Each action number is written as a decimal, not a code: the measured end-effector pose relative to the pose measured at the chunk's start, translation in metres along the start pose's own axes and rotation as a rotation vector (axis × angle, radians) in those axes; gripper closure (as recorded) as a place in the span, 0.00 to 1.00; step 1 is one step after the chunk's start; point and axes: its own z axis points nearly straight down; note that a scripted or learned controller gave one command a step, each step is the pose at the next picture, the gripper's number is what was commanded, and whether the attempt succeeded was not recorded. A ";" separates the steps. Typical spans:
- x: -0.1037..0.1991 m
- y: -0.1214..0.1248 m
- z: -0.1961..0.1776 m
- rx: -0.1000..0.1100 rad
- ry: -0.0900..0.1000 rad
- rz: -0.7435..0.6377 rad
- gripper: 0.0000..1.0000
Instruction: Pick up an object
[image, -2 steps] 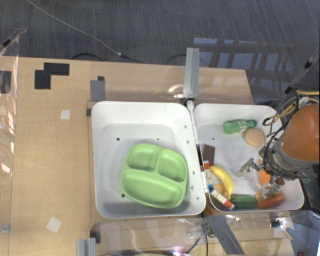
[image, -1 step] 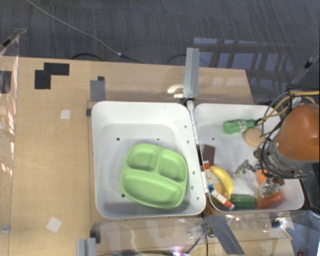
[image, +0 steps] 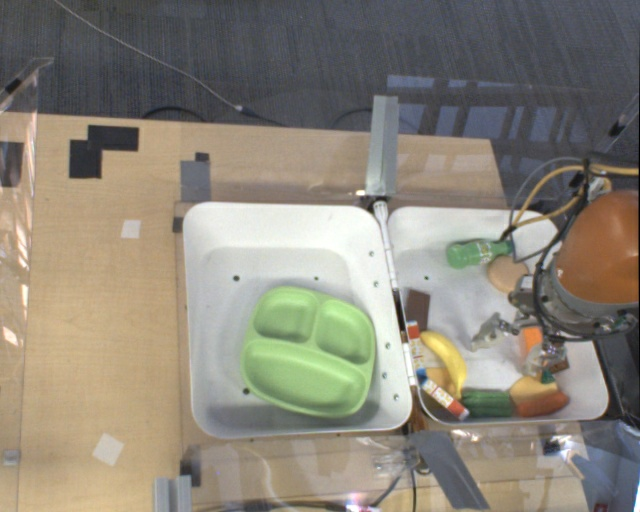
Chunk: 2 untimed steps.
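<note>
- counter (image: 100, 330): light wood, black marks at the far left corner, i see two white bins side by side on it.
- left bin (image: 215, 250): holds one green divided plate (image: 310, 350), three compartments, lying in the near half, tilted a bit.
- right bin (image: 440, 230): several small things. brown block (image: 417, 310) by the left wall, banana (image: 447, 360) just right of it, a red-white-blue item (image: 440, 393) at the near left corner, dark green vegetable (image: 487, 403) along the near wall touching an orange-red piece (image: 538, 398).
- green bottle (image: 475, 252) lying on its side at the far part of the right bin, a tan round thing (image: 506, 273) just beside it.
- arm (image: 600, 250) in from the right, orange band over the right bin.
- tool (image: 545, 345): low over the bin's right side, near the orange-red piece; i can't tell its state, nothing seen pinched.
</note>
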 end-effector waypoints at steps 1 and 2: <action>0.008 -0.035 0.001 -0.003 -0.001 -0.158 0.00; 0.005 -0.038 -0.013 0.008 -0.008 -0.153 1.00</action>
